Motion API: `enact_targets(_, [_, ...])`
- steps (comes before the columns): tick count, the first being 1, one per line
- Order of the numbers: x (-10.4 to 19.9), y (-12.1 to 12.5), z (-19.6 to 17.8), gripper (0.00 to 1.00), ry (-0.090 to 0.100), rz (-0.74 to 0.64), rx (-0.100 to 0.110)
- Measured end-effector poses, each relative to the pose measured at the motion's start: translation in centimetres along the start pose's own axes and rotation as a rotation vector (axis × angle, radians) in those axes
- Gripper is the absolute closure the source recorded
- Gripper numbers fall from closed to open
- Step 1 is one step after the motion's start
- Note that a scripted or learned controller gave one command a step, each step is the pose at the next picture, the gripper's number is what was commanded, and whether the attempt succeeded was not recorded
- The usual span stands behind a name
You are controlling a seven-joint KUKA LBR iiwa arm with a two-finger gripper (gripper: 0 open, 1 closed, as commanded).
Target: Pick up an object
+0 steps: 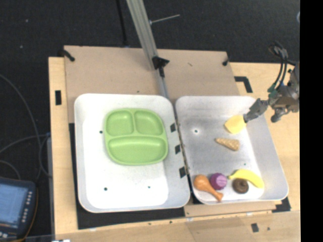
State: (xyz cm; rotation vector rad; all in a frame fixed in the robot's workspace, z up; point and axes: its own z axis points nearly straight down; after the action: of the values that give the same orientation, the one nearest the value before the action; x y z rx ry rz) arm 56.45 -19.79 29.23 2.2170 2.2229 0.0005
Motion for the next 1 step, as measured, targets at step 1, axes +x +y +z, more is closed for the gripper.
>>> enact_targets(1, [0.0, 0.0, 0.0, 0.0, 0.0, 0.0, 0.0])
